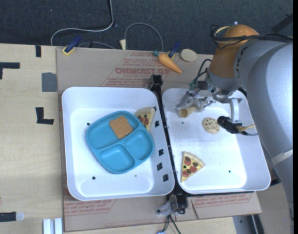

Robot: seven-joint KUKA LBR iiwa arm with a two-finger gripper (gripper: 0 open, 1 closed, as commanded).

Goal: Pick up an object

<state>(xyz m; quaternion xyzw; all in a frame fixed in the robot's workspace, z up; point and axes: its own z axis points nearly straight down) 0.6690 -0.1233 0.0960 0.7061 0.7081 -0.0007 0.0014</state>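
Wooden counter [22, 130] carries two white bins. Down in the right bin [256, 172], the tool [188, 103] hangs over a small brown piece [183, 112]; whether it is apart or together, I cannot tell. Nearby lie a cookie [211, 125] and pizza slice [191, 165].

A pale wooden bench [22, 145] carries black tape marks [5, 70] and a grey patch [49, 81]. On it lies a brown cardboard sheet [134, 69] with red printing. Behind the bench runs dark blue-grey carpet [51, 9], crossed by a thin cable [110, 11] that loops toward the cardboard's far edge. Light is even.
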